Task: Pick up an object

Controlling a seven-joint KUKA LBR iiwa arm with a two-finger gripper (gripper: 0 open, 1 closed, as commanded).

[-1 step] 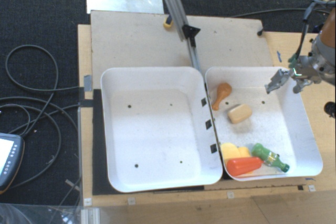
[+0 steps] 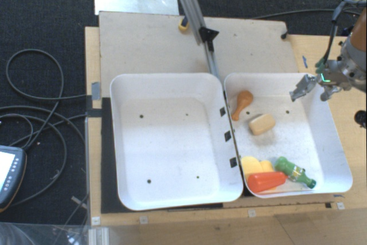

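The gripper point(image 2: 312, 89) hangs at the right edge of the frame, over the upper right corner of the right-hand bin point(image 2: 338, 152), two fingers spread open with nothing between them. This looks like the approach step: no object chosen by contact yet, everything lying on the bin floor.

Count the candidates, five in all, every one in that right bin. One brown drumstick-shaped toy point(image 2: 241, 104) at upper left, against the divider. One tan block point(image 2: 261, 124), like a bread piece, just below it. Along the lower edge, one yellow piece point(image 2: 256, 165), one orange-red carrot-like toy point(image 2: 266, 182) touching it, one green bottle point(image 2: 295, 172) just beside.

Two bins; the left bin point(image 2: 123, 140) offers no target.

Next move, I'd judge: swing left and down. The tan block sits apart from its neighbours, the cleanest grasp.
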